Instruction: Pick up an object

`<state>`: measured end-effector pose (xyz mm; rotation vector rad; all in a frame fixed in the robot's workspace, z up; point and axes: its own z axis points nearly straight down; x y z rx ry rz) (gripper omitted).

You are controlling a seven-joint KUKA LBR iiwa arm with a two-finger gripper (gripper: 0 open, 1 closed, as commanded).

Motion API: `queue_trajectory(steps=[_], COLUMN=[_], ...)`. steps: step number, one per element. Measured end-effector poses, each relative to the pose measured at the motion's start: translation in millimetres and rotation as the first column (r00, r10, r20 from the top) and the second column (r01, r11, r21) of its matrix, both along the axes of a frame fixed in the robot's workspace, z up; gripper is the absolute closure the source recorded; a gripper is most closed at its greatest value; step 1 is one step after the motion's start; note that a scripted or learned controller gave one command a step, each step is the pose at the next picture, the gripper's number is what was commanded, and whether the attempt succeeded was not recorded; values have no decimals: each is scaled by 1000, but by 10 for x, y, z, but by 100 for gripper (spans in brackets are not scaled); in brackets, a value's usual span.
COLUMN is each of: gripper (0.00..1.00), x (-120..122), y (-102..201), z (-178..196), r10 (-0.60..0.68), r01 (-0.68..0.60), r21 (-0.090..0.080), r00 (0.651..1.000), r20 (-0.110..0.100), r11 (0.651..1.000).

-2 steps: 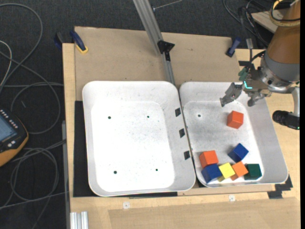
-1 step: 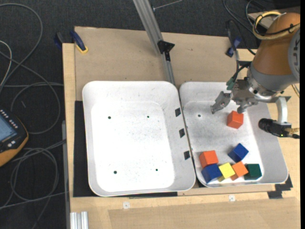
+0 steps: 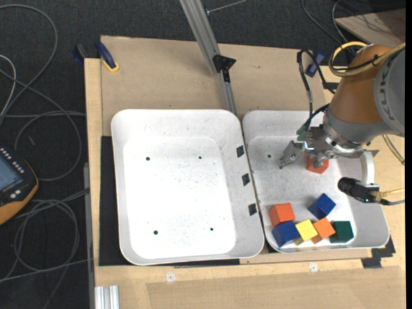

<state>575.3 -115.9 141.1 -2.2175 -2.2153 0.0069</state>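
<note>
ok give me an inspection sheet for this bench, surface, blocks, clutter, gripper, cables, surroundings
Surface: wooden bench bearing left bin and right bin, side by side.
Job's things: coloured blocks clustered at the right bin's near edge; a red block apart, beside the gripper.
Clutter: blue clamp at the bench's far left corner.
Gripper: gripper low over the right bin; nothing visibly held.
Cables: cables on the floor, left.
Surroundings: handheld pendant at left; metal pole slanting over the bench.

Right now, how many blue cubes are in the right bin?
2. One small blue cube sits alone behind the cluster; the other blue cube lies at the front, beside the yellow cube. The grey arm may hide more.
</note>
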Motion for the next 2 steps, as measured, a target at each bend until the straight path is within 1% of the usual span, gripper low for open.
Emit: queue_trajectory(steps=[1,2], gripper=[0,100], x=[-11,11], y=[7,7], z=[-444,-303], r10=[1,1], r01=[-1,-1], r21=[0,0], r00=[1000,1000], r20=[1,9], r11=[1000,1000])
